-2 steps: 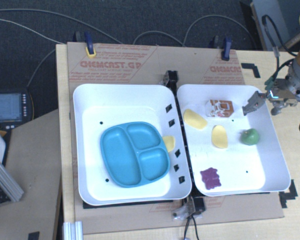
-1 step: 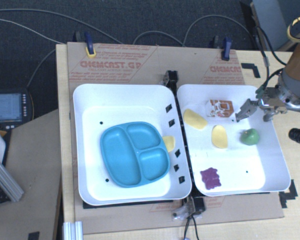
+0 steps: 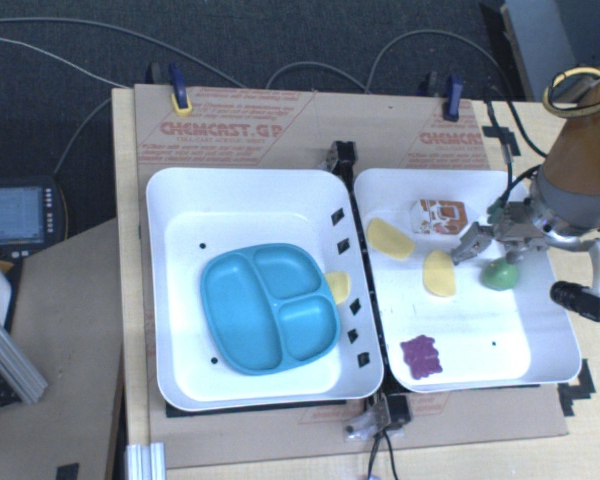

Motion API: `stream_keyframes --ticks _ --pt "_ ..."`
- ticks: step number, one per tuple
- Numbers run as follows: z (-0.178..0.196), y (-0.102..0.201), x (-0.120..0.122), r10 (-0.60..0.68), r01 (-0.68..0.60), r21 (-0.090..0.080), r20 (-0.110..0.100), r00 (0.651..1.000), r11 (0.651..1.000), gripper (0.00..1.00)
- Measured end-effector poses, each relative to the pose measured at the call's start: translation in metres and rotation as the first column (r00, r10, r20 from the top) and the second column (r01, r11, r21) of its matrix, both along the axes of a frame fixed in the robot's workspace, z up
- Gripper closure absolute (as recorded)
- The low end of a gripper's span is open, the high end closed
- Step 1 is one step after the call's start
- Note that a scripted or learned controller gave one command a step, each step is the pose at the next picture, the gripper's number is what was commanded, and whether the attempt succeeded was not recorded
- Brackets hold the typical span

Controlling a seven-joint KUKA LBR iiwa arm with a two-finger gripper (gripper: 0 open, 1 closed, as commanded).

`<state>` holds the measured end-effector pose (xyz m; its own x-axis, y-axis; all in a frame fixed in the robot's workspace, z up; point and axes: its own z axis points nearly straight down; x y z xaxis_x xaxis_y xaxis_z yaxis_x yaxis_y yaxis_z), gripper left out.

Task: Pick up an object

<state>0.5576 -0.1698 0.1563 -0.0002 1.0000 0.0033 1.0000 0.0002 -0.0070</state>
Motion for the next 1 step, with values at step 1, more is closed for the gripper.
stream_keyframes --ticks 1 --pt "-0.0615 0.0067 0.0027 0.001 -0.001 0.001 0.000 1.000 1.000 0.00"
